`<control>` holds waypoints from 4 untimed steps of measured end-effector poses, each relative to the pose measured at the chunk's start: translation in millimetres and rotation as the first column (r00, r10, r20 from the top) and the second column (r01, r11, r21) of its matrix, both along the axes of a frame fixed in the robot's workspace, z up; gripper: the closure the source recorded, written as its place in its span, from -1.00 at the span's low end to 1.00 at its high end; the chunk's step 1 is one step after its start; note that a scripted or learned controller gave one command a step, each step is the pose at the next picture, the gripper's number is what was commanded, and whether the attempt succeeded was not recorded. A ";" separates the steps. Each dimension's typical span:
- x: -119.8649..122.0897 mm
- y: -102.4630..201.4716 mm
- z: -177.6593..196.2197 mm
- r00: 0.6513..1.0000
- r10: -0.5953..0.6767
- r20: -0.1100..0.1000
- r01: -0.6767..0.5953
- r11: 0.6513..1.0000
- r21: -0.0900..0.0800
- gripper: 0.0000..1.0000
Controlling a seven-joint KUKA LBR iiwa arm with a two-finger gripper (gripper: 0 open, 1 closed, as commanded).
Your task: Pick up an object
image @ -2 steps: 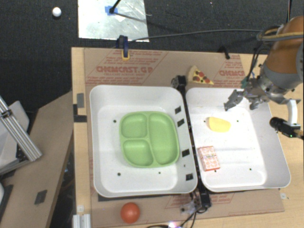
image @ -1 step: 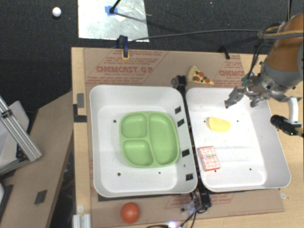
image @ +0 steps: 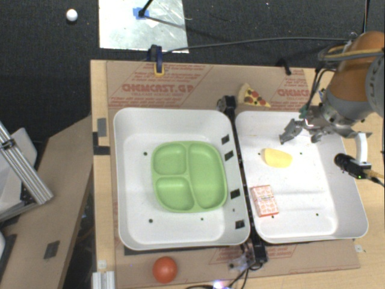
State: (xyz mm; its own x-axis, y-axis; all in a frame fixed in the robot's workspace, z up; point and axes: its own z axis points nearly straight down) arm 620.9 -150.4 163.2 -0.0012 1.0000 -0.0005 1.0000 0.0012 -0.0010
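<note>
Looking down on the bench (image: pixel 102 179), I take the big things first: two white bins side by side, the left bin (image: pixel 129 221) carrying a green divided plate (image: pixel 189 176), the right bin (image: pixel 349 215) holding the pieces I can go for. The arm (image: pixel 355 83) reaches in from the right, and its gripper (image: pixel 301 131) hangs over the upper part of the right bin with its fingers spread and nothing between them.

Just below and to the left of the fingertips lies a yellow lump (image: pixel 276 158), rounded on one side, flat on the bin floor. I judge it light and fairly firm, perhaps toy food, with a smooth skin that may slide; I would close across its narrower width, low on its sides.

Nearer the front edge of the same bin lies a small red-and-white box (image: pixel 264 200). It looks light and stiff, with flat faces, so pinching its long sides should be the safer hold.

Outside the bins sit a pizza slice toy (image: pixel 253 96) at the back and an orange ball (image: pixel 164 269) at the front.
</note>
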 end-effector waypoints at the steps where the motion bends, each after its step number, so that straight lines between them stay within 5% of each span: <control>1: -1.1 -3.1 -62.1 1.000 0.000 -0.001 0.000 1.000 0.001 -1.00; 2: 0.6 -2.9 -77.4 1.000 0.000 0.005 0.000 1.000 0.000 -1.00; 3: 2.1 -2.8 -65.2 1.000 0.001 0.009 -0.001 1.000 -0.001 1.00; 4: 6.4 -9.0 -19.2 1.000 0.001 0.007 -0.001 1.000 -0.001 1.00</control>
